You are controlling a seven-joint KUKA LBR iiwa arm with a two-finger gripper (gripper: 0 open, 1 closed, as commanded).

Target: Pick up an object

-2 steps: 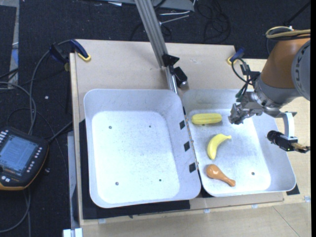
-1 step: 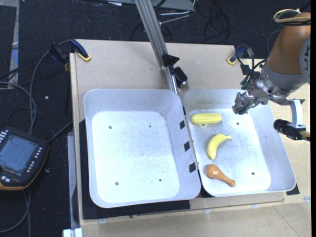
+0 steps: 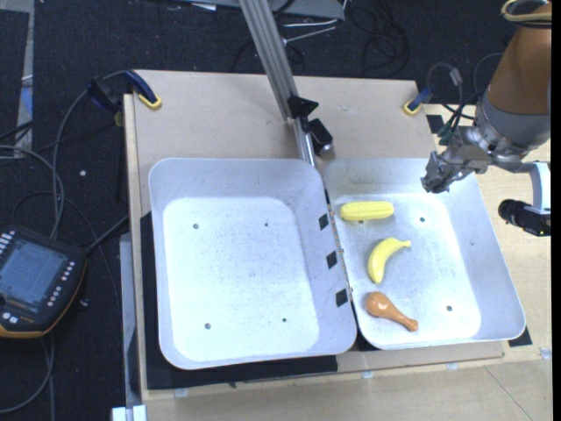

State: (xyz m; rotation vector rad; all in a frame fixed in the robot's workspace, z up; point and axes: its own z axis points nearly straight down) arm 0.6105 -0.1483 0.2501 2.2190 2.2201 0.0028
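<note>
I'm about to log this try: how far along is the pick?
Nothing looks picked yet. The corn cob, banana and drumstick all lie on the floor of the right bin. The gripper is over that bin's back right corner, apart from all three. Left to do: move over one, come down, grasp and lift.

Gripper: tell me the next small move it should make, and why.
Probably move the gripper toward the view's left and down over the corn cob. It sits at the upper right part of the right bin, off to the side of all three items, and the corn lies nearest, with the banana and drumstick farther along.
</note>
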